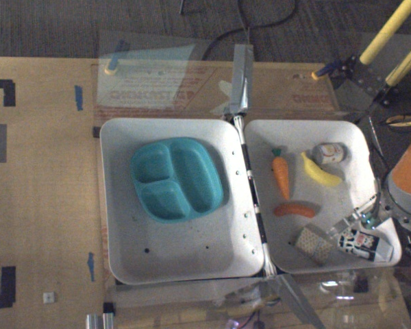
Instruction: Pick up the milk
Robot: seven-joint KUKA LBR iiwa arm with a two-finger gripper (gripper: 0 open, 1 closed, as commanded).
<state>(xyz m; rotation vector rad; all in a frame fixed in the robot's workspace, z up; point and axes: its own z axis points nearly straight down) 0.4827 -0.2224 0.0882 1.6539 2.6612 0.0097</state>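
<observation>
The small white milk carton with black cow spots (362,243) is lying on its side in the front right corner of the right white bin (298,132). The gripper (362,219) is sitting just above the carton, very close to it. The grey arm with the orange band (405,177) is reaching in from the right edge. I cannot tell if the fingers are apart or together, and the carton is not showing between them.

Just left of the carton, a tan waffle-like square (314,245) is lying flat. Farther back, a red sausage (294,210), an orange carrot with a green top (281,173), a yellow banana (319,171) and a round grey and white can (329,153) are resting in the same bin. The banana and the can are lying just beside each other.

In the left white bin (123,245), a teal plastic plate with three parts (177,178) is sitting near the back.
</observation>
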